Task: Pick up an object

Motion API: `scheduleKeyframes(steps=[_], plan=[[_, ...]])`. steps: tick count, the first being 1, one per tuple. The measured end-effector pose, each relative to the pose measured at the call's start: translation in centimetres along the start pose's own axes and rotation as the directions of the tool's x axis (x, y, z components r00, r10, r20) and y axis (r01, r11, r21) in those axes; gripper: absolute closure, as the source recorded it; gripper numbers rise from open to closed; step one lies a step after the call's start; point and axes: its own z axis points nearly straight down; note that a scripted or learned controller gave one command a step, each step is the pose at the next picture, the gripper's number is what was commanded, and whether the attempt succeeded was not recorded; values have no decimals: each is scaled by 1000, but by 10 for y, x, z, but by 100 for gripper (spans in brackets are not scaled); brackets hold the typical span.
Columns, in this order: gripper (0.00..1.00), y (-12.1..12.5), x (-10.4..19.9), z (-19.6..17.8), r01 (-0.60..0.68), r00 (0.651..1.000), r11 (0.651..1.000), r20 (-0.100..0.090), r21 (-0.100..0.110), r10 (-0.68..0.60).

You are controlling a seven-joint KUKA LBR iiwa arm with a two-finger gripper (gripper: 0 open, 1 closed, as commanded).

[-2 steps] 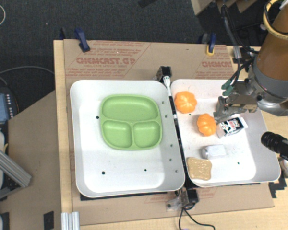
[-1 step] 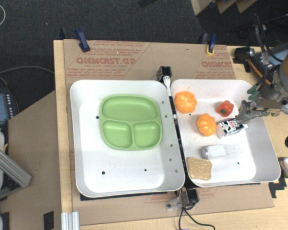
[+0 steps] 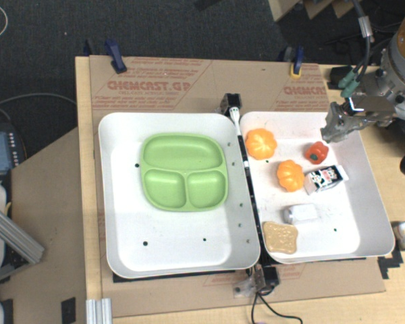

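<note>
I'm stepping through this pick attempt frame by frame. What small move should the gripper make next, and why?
Probably a short descent, shifted slightly toward the red pepper. The gripper hangs at the right bin's upper right, just above and beside the pepper, with nothing between its fingers. The pepper is the closest object, and it sits apart from the two orange pumpkins.

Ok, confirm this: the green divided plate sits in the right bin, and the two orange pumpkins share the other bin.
Wrong bin. The camera view shows the green divided plate in the left bin; the two orange pumpkins share the other bin, the right one.
</note>
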Motion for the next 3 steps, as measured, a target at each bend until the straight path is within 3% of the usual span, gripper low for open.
scheduleKeyframes(steps=[1, 2, 3], plan=[[100, -2, 103, 59, 4, 1000, 1000, -1, 22, -4], [100, -1, 176, 41, 1, 1000, 1000, -2, 11, -1], [100, 0, 172, 31, -6, 1000, 1000, -1, 10, 6]])
